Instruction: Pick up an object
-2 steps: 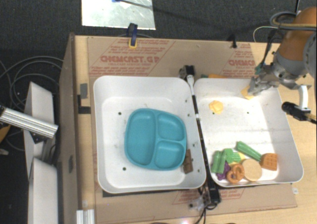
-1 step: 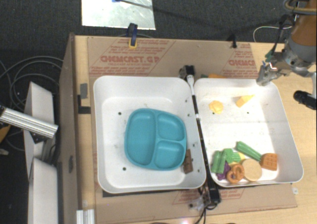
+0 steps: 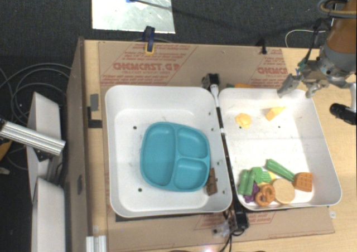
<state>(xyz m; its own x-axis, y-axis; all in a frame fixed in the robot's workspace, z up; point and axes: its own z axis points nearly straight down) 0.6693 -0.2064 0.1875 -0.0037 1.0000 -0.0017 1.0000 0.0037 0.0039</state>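
Reaching in from the right, the arm (image 3: 339,39) hangs over the far right corner of the right bin (image 3: 318,128), its orange band above the grey wrist. The tool (image 3: 298,87) sits just over that bin's back rim, its two fingers spread apart with nothing between them.

Red print on the brown board (image 3: 167,58) lining the table reads "CHEMCAST" behind the left bin, and the same word shows partly behind the right bin.

Starting at the left, the left bin (image 3: 120,134) holds a teal divided plate (image 3: 175,156) with three compartments, lying flat near the middle. A small brown piece (image 3: 212,181) lies just beside the plate's right edge, against the bin wall.

Over in the right bin, two yellow pieces lie in the far half: a rounded yellow chunk (image 3: 243,120) and a yellow wedge (image 3: 273,113), the wedge nearer the tool but apart from it. At the near edge a cluster of toy food lies close together: green vegetables (image 3: 252,178), a purple piece (image 3: 257,190), a pretzel (image 3: 266,194), a green bean pod (image 3: 279,169), a tan round cookie (image 3: 284,192) and a waffle (image 3: 303,181).
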